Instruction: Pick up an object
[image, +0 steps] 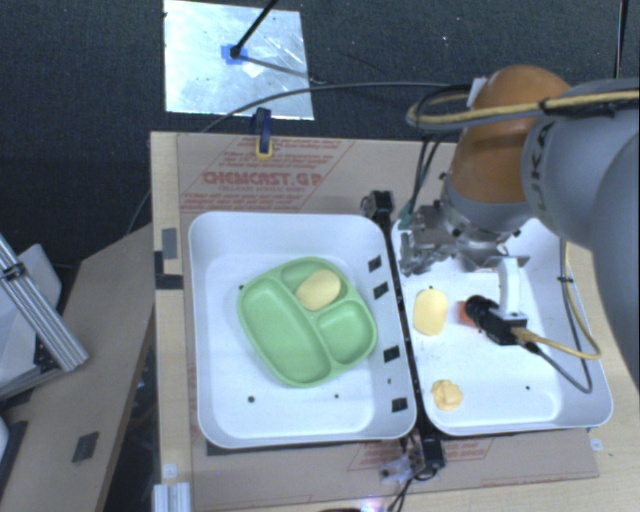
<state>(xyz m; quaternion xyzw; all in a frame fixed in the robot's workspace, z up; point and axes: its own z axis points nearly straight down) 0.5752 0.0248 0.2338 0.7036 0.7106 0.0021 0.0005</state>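
The gripper (432, 255) hangs over the right bin (560, 400), just above the pale yellow block (430, 311), seemingly lined up to descend on it; whether its claw is released or clenched, I cannot tell. Below the block lies a small yellow lump (446, 394), another candidate.

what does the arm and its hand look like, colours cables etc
The arm is bulky, smooth grey, with a rounded orange band above the wrist. Black and yellowish cables loop around it. The hand is a boxy grey metal assembly with dark parts.
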